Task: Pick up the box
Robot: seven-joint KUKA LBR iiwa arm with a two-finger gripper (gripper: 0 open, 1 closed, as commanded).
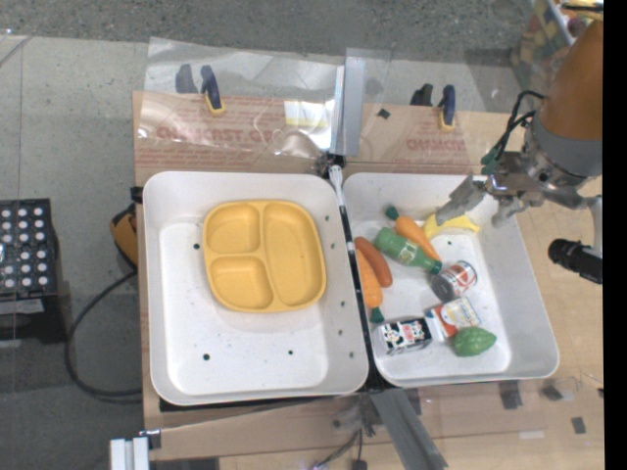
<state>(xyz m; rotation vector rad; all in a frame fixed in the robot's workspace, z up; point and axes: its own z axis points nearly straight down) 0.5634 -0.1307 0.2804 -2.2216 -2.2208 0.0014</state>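
Single fixed overhead view, slanted down across both bins (157, 262)

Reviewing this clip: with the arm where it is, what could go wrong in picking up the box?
The small black-and-white box lies against the near-left wall of the right white bin, leaving little finger room. A red-and-white carton and green pepper-like toy crowd it, so a wrong grab seems possible. The gripper hovers far off, above a yellow toy.
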